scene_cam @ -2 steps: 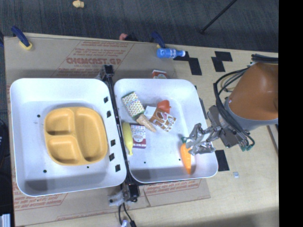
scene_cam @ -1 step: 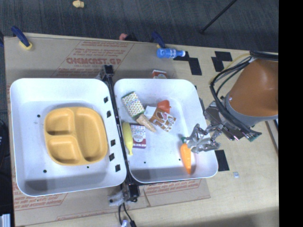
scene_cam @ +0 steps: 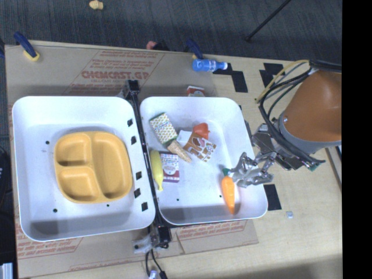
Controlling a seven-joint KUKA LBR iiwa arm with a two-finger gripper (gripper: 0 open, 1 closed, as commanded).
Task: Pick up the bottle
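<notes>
Where cardboard (scene_cam: 110,68) shows behind the bins, red print reads "CHEMCAST".

Bins (scene_cam: 35,112): we see plain white.
Tray (scene_cam: 93,166): we see yellow-orange.
Carrot (scene_cam: 229,194): we see orange with a green top.
Banana (scene_cam: 156,168): we see yellow.
Arm (scene_cam: 317,106): we see an orange band.

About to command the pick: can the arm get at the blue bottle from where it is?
Probably, but not directly. The bottle lies on the bench beyond the right bin, nothing on top of it, while the end effector sits low by the carrot.
</notes>
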